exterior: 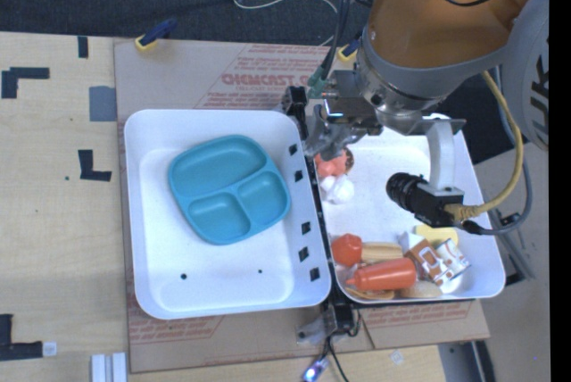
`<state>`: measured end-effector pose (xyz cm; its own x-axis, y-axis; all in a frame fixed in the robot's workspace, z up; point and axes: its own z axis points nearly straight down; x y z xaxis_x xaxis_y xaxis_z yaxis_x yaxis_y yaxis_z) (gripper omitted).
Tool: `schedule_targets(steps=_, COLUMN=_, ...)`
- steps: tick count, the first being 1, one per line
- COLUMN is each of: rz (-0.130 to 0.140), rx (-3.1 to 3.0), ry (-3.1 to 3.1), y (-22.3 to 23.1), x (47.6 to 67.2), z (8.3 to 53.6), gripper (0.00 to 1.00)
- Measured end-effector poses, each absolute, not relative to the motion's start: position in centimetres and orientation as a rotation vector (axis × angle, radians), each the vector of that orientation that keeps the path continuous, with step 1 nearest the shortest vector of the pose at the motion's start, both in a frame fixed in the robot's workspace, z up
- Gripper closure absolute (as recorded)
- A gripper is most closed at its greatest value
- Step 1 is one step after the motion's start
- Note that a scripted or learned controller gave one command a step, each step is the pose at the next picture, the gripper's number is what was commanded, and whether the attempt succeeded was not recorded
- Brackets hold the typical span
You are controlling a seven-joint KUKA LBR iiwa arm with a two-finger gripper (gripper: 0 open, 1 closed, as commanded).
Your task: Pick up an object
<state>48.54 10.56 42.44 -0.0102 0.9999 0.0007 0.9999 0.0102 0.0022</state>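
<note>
Overhead slanted view of two shallow white bins set side by side on a cardboard sheet [223,77]. The left bin [152,282] holds a blue divided plate [229,188], lying flat near its centre. The arm [455,5] — grey, with an orange band — reaches in from the right, its gripper [332,139] low over the near-left corner of the right bin [477,282], directly above a small orange-and-white object [335,175]; contact cannot be judged. At the right bin's front edge lie a toy hot dog [384,275], a red piece [346,248] and a small printed carton [439,260] — clustered, touching. A yellow-and-blue clamp [155,33] rests at the cardboard's far left corner.
</note>
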Motion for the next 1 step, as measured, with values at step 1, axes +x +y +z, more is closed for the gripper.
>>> schedule_targets(steps=1, rz=-0.022, rx=2.23, ry=2.221, y=6.45, x=48.35, z=33.8, gripper=1.0)
